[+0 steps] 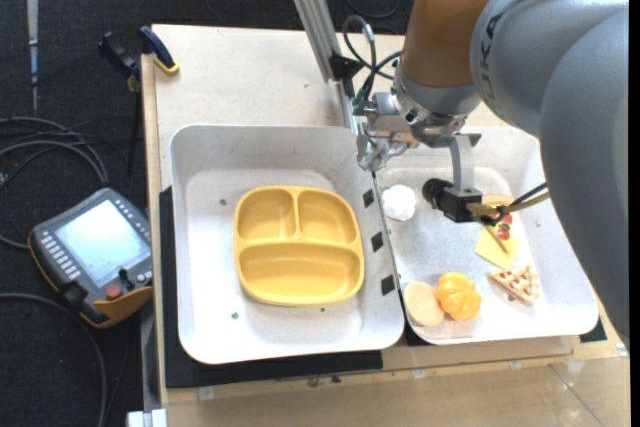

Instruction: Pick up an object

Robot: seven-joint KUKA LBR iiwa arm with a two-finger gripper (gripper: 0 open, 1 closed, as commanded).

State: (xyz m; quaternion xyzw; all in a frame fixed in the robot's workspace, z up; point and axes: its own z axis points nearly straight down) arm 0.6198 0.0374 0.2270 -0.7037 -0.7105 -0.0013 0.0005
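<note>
My gripper point(374, 153) hangs over the back left corner of the right bin point(560, 310), close to the wall shared with the left bin. Just below it, toward the front, a small white rounded object point(398, 202) lies on the bin floor, apart from the gripper. Further right lies a yellow cheese wedge point(495, 245) with a red spot on it. A waffle-like slice point(514, 283) sits near the front right. An orange pepper point(458, 295) and a pale beige round piece point(423, 305) rest side by side at the front.
A yellow divided plate point(298, 244) lies in the middle of the left bin point(195, 215). A slanted metal rail point(310, 5) rises behind the bins. A teach pendant point(95, 255) lies on the floor to the left.
</note>
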